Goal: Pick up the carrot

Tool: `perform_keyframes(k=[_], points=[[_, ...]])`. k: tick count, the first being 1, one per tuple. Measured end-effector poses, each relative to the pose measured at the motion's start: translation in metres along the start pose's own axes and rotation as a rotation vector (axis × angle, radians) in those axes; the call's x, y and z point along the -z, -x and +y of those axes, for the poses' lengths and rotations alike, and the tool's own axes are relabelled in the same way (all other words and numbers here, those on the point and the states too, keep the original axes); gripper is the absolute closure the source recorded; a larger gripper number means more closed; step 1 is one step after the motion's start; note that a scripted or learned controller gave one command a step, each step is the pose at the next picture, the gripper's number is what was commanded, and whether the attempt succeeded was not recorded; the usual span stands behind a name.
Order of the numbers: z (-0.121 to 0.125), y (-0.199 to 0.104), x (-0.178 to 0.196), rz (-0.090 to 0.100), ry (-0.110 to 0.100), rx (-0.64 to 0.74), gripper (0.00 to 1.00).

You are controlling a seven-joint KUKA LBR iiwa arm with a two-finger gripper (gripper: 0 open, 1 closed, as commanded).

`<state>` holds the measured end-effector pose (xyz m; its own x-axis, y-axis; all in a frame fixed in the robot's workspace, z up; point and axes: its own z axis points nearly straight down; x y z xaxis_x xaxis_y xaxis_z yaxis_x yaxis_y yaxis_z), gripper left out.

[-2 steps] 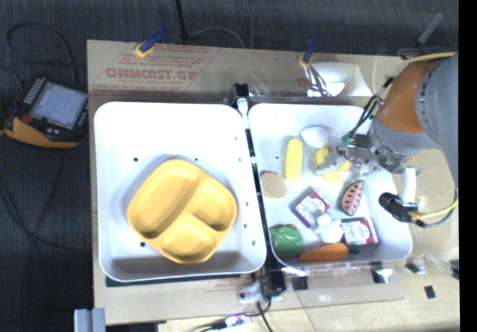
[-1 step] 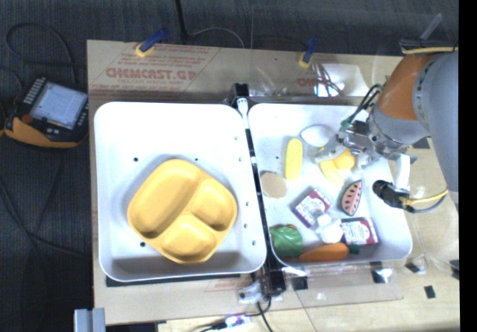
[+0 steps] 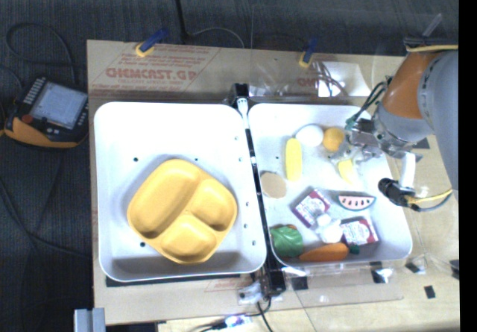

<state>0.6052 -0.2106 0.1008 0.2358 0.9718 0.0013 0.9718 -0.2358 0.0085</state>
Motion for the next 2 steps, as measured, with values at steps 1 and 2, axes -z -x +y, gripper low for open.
perform_keyframes(k=[1,2], points=[[0.0,-0.004,-0.001,0.005,0.0,0.002,0.0],[0.063,-0.023,-0.01,0.007,-0.011,-0.049,0.0]])
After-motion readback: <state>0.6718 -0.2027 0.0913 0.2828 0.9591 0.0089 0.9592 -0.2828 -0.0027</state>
